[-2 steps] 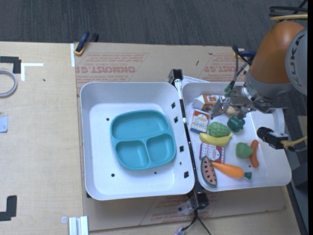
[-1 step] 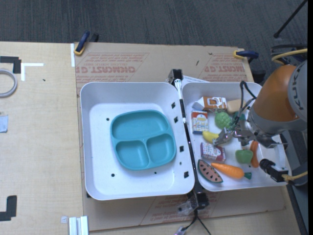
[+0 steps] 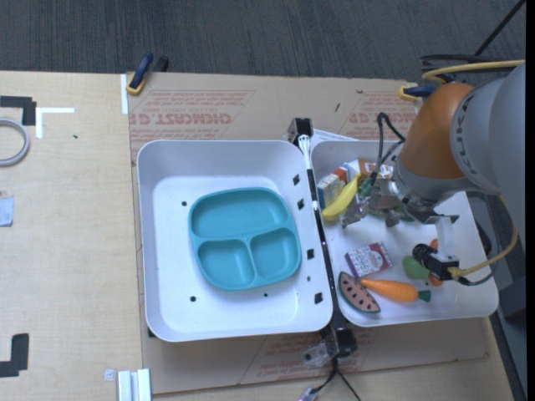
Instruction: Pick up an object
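The right bin [image 3: 468,303] holds several toy foods. A yellow banana [image 3: 338,200] lies by its left wall, with a small orange and white carton [image 3: 349,176] just behind it. Toward the front lie a pink packet [image 3: 368,260], a watermelon slice [image 3: 358,293], an orange carrot [image 3: 391,289] and a green piece [image 3: 415,267]. My gripper [image 3: 368,203] is down inside this bin, right beside the banana's right end. The wrist and cables cover much of it, and I see nothing clearly held.
The left bin [image 3: 159,224] contains a teal divided plate [image 3: 244,238]. Clips join the two bins along the shared wall [image 3: 313,224]. A blue and yellow tool [image 3: 140,73] lies on the bench at the back left. The grey arm [image 3: 476,132] covers the right bin's back right.
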Robot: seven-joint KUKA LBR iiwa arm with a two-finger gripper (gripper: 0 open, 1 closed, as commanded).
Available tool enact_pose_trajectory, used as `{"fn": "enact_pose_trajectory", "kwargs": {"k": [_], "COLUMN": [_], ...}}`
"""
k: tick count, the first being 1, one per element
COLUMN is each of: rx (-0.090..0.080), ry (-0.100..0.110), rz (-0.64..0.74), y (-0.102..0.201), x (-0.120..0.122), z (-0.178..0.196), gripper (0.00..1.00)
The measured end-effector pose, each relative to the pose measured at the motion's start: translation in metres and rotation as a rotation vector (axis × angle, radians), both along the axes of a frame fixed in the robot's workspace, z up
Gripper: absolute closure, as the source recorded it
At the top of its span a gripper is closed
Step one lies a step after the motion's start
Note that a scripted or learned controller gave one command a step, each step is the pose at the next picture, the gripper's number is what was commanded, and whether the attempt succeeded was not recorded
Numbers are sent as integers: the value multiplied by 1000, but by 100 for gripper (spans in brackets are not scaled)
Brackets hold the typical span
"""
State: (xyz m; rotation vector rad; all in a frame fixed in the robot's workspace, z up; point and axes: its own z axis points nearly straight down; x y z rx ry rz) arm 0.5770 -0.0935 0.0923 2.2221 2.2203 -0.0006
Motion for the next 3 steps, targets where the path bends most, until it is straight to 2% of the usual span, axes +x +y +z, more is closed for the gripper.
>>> {"fn": "enact_pose_trajectory", "kwargs": {"k": [1,2,3], "rx": [0,1,-1], "ry": [5,7,-1], "rz": [4,6,3], "y": [-5,-5,7], "x": [42,42,0], "z": [-1,9,120], "gripper": [0,100,100]}}
